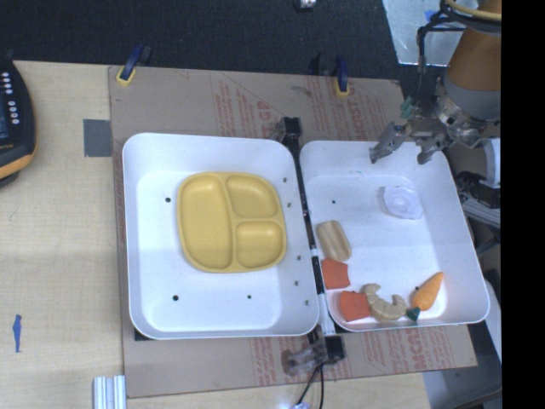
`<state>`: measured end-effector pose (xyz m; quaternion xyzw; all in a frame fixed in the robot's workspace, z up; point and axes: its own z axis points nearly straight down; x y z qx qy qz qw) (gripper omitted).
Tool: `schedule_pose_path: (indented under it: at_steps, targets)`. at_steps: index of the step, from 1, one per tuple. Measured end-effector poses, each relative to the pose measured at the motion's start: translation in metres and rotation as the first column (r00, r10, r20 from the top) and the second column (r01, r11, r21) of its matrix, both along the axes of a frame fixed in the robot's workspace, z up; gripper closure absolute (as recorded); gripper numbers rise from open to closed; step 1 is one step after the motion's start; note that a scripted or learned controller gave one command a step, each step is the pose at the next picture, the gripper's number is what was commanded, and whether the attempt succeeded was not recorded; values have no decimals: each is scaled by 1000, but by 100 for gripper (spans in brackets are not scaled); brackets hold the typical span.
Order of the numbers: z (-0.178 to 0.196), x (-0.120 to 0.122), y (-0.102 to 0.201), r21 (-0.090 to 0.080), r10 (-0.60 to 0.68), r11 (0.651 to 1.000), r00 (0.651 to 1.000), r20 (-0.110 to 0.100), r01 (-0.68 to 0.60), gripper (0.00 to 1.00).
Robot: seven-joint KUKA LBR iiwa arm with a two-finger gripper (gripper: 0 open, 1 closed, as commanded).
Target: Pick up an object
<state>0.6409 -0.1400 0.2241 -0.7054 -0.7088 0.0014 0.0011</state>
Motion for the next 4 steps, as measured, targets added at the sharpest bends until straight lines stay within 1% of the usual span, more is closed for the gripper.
schedule_pose_path:
  at_steps: [1, 2, 3, 4]
  targets:
    - [-35, -56, 59, 3, 5, 1000, 1000, -9, -5, 0]
    - [-33, -79, 80, 1, 3, 1000, 1000, -5, -3, 0]
    - [-31, 20, 131, 1, 6, 1000, 1000, 9, -6, 0]
    - [-33, -96, 143, 1, -2, 1000, 1000, -11, 2, 0]
